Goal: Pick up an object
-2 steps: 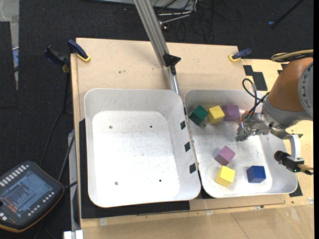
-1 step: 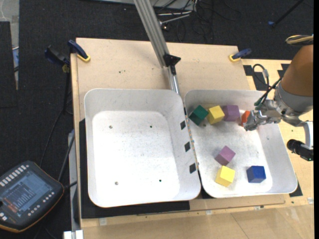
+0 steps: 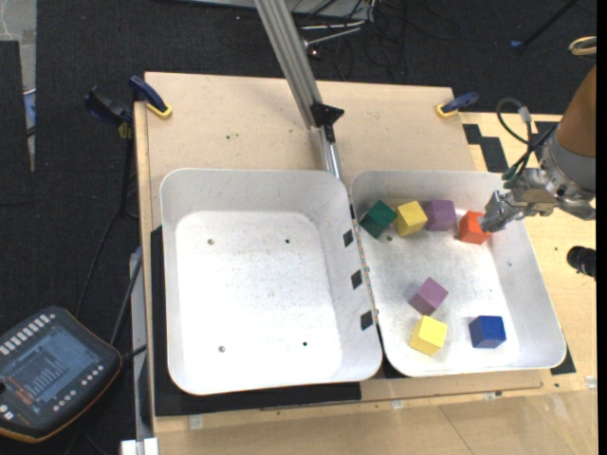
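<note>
**Ana:** Nearest the lens sits the grey handheld pendant (image 3: 43,373), down at the bench's lower left corner. Past it come the two bins; the right bin (image 3: 536,297) has all the blocks.

**Ben:** Which block is the arm going for?

**Ana:** My guess is the orange block (image 3: 471,227). It lies near the right bin's upper right wall, just beside the purple block (image 3: 440,214), which ends a row with a yellow block (image 3: 411,218) and a green block (image 3: 378,218). The gripper (image 3: 495,216) is right at the orange block's right side, perhaps touching it.

**Ben:** Has it got hold of it?

**Ana:** I cannot tell. The tip is small and blurred here, so whether the pincer is spread, closed, or gripping is beyond me.

**Ben:** So how should the step be done well?

**Ana:** I'd centre the tip over the orange block and straddle two opposite flat faces squarely, keeping off the purple neighbour and the sloping bin wall. Then close fully before lifting, and lift straight up.

**Ben:** And if that spot is too crowded?

**Ana:** The blue block (image 3: 487,331) in the lower part stands well apart from its neighbours; that looks the easier pick.
</note>
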`<state>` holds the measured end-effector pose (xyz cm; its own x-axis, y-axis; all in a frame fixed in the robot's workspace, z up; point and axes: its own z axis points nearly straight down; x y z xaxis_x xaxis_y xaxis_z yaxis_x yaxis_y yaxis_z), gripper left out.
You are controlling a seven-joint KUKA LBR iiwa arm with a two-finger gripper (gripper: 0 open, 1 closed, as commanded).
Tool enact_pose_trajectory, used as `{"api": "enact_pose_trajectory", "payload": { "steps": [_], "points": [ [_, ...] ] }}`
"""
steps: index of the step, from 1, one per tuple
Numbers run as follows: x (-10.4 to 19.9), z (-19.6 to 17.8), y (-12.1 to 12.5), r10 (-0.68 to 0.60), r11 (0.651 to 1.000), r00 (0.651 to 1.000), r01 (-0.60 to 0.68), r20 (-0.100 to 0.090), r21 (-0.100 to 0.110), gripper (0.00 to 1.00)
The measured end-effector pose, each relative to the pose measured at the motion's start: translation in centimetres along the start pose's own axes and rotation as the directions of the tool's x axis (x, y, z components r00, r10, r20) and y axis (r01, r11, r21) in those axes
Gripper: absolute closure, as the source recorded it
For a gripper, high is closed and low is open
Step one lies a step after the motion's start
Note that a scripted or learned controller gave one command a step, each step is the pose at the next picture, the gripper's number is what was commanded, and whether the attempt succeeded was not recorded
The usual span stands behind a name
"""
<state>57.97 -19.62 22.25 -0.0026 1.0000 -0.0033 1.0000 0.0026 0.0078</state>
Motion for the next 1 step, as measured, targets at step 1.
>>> {"api": "enact_pose_trajectory", "payload": {
  "steps": [1],
  "points": [
    [5.13, -1.26, 1.24, -0.004, 1.000, 1.000, 0.004, -0.004, 0.003, 1.00]
  ]
}}
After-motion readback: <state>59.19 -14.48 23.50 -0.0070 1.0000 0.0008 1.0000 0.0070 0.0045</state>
